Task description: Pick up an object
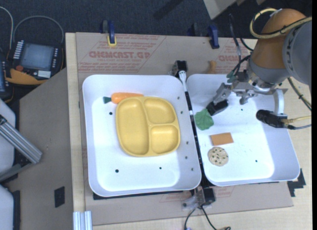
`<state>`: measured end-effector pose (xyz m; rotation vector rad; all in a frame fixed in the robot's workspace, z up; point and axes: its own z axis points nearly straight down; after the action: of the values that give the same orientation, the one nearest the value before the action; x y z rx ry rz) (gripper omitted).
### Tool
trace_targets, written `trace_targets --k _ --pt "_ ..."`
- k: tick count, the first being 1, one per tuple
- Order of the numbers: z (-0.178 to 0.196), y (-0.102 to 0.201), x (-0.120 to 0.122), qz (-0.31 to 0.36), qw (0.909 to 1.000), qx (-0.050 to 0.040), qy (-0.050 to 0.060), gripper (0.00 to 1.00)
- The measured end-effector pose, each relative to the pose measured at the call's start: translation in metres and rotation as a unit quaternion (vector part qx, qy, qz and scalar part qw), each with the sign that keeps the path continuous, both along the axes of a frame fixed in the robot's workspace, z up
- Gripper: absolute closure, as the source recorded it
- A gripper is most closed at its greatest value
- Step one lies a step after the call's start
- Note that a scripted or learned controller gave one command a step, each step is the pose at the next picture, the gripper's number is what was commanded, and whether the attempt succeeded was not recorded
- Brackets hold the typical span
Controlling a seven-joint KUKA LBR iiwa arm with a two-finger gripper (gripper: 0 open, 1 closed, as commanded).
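Gripper (216, 107) hung at frame centre-right, just above the green lump (203, 119); whether its fingers were spread was unclear. Descending squarely over it would probably serve best.

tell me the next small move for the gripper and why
Probably a short drop down and to the view's left onto the green object. The gripper sits just above and right of it in the right bin, with nothing visibly held, and it is the closest item.
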<state>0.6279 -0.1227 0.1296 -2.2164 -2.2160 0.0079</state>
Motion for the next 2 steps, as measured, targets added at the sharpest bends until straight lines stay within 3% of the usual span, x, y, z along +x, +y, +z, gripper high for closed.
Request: trace_targets --k 1,2 --pt "0.016 -0.001 0.003 0.000 1.0000 -0.0012 -0.005 1.00" --pt "0.080 -0.001 0.006 0.001 1.0000 -0.0019 -0.009 1.00"
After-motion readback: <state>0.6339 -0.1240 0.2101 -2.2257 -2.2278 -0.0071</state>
